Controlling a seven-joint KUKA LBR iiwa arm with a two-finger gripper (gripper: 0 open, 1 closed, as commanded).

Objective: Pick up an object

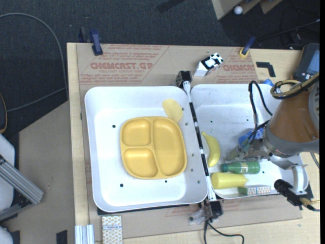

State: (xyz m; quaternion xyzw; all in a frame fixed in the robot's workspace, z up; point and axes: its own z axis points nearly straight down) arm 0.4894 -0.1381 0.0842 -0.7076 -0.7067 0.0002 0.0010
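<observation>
Camera view: tool [247, 154] low in right bin [223, 98], just above green bottle [240, 167]. Bottle's long axis lay left-right. Grip state: cannot tell.

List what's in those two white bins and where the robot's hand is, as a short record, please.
Left bin: yellow divided plate; pale yellow piece at its far corner
Right bin: banana, green bottle, yellow bottle
Hand: low in the right bin, just above the green bottle
Grip: cannot tell from this view
</observation>
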